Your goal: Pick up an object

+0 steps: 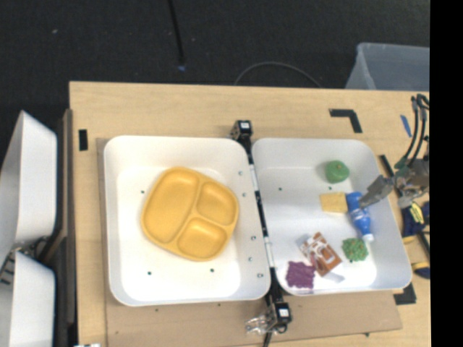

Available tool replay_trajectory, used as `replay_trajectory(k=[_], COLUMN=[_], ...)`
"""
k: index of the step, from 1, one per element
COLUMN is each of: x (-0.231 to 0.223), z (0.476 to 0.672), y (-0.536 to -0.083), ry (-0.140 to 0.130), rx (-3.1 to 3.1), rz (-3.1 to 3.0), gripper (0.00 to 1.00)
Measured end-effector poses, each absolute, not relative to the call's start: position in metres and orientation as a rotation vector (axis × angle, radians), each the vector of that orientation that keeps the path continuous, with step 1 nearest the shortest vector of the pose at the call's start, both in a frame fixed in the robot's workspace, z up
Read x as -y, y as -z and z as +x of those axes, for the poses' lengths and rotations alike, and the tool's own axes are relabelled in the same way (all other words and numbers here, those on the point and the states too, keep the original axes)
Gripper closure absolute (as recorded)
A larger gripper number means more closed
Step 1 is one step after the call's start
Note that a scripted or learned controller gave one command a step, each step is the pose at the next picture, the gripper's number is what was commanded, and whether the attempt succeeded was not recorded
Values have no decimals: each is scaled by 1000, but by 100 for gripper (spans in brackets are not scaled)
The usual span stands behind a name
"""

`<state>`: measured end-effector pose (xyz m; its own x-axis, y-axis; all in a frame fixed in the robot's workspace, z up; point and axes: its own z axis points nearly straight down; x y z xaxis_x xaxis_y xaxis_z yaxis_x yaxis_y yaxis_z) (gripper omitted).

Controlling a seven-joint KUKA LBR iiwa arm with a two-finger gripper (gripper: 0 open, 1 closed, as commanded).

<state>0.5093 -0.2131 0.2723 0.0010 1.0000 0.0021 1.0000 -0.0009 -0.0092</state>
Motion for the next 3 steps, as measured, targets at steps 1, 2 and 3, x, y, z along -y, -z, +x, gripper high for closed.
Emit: replay_trajectory(k=[1,2,3], x=[213,213,217], z=[511,515,515], y=[-278,-236,-172], ry=[0,-4,-6], rx=[2225,2221,2218], rz=[-2220,-2222,-2221], gripper=[0,0,0])
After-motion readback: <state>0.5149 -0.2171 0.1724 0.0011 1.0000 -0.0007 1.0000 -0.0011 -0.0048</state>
